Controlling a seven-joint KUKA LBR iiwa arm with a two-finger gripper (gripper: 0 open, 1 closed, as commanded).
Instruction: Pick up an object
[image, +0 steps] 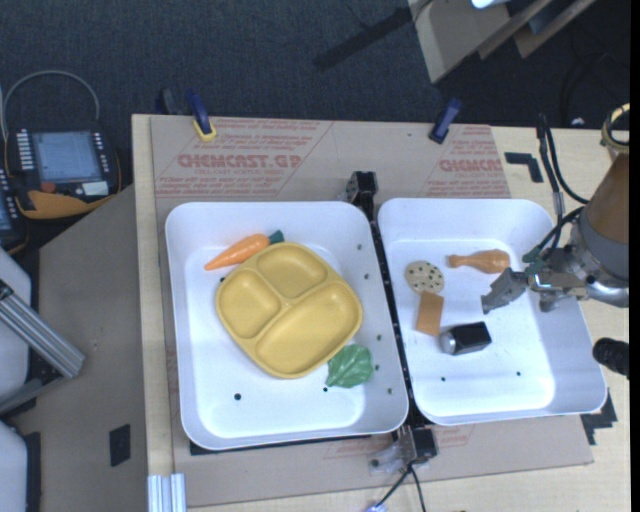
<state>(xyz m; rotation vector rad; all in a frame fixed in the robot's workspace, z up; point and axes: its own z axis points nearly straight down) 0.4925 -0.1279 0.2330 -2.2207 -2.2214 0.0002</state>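
From above, the bench carries two shallow white plastic bins side by side on a brown cardboard sheet (300, 150) printed with red lettering.

The left white bin (190, 330) holds a yellow plastic plate with three compartments (288, 308), lying near the bin's middle. An orange toy carrot with a green top (238, 250) lies just beside the plate's upper left edge, pointing to the left. A green toy leaf (350, 366) rests against the plate's lower right rim.

The right white bin (500, 395) holds four small things near its middle and left. A round tan cookie with dark chips (424, 274) lies near the bin's left wall. Just below it is a flat orange-brown rectangular block (430, 312), tilted slightly. To the right of the cookie lies a tan toy drumstick (481, 262), its thin end pointing left. Below the block's right side sits a short black cylinder with a grey end (465, 339), lying on its side.

The grey arm reaches in from the right, and its two-finger gripper (512, 288) hangs over the right bin, just right of the drumstick and above the black cylinder. Nothing shows between its fingers; whether they are spread or pressed together cannot be told from this angle.
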